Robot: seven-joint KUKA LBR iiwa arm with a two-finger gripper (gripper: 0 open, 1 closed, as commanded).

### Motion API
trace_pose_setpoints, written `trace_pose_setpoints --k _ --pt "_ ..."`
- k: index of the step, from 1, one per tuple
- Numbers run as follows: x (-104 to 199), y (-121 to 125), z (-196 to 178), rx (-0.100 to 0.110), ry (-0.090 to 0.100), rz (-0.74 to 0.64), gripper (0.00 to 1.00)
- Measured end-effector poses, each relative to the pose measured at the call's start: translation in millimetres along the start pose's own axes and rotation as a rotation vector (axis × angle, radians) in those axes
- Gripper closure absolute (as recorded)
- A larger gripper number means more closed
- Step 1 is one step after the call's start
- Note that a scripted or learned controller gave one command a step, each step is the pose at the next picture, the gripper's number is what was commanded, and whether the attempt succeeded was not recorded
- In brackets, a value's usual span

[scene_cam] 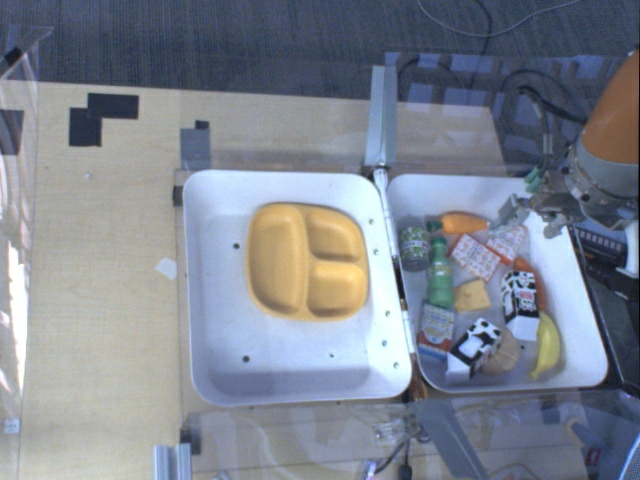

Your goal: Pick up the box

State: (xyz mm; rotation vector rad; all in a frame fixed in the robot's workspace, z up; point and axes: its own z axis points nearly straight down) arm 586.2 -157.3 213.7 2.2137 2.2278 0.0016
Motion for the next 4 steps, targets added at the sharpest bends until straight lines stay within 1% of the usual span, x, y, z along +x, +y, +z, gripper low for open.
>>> trace_pose_setpoints --k 1,2,3,4 --pt "-6 21 97 0.001 0.000 0.011 0.00" --pt "-43 48 117 -0.023 0.000 0.134 0.00" --pt "-44 48 110 -0.022 -0.006 0.130 1.00" --pt "49 24 22 -0.003 0.000 0.170 1.00"
